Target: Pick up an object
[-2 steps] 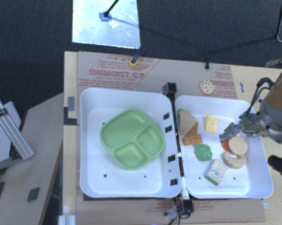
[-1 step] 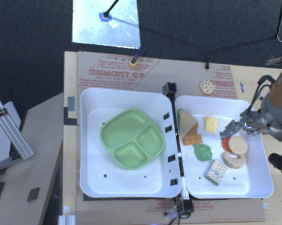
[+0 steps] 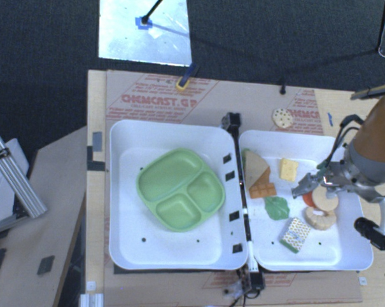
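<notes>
We list, in the right bin: tan wedge, yellow cube, green blob, patterned box. The gripper hovers above; we cannot tell its state.

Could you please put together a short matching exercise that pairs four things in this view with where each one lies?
Things:
1. green divided plate
2. yellow cheese block
3. round cookie
4. patterned box

Places:
A. on the board beyond the bins
B. in the left bin
C. near the front of the right bin
D. near the back of the right bin

Pairs: 1-B, 2-D, 3-A, 4-C
</notes>
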`<state>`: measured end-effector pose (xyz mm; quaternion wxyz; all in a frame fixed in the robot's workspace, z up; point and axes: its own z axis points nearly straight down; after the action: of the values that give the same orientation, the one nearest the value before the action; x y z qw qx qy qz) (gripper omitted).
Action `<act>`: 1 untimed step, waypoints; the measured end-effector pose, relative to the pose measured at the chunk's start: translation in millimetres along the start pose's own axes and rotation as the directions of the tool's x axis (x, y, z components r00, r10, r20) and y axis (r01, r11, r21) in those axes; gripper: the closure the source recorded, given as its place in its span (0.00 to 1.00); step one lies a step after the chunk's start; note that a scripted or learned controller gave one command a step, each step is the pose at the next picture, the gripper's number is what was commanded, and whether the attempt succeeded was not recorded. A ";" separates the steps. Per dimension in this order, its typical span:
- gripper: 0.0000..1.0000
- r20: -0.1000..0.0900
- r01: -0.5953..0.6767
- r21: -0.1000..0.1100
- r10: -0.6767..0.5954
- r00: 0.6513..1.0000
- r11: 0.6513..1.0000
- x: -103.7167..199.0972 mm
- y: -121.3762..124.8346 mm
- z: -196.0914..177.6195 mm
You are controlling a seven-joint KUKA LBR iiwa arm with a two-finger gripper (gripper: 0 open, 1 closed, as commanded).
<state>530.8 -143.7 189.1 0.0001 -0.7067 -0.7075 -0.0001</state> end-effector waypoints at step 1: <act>0.00 0.000 0.000 0.000 0.000 1.000 1.000 3.7 2.3 41.2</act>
<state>533.1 -139.9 148.0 0.0001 -0.7066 -0.7076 -0.0002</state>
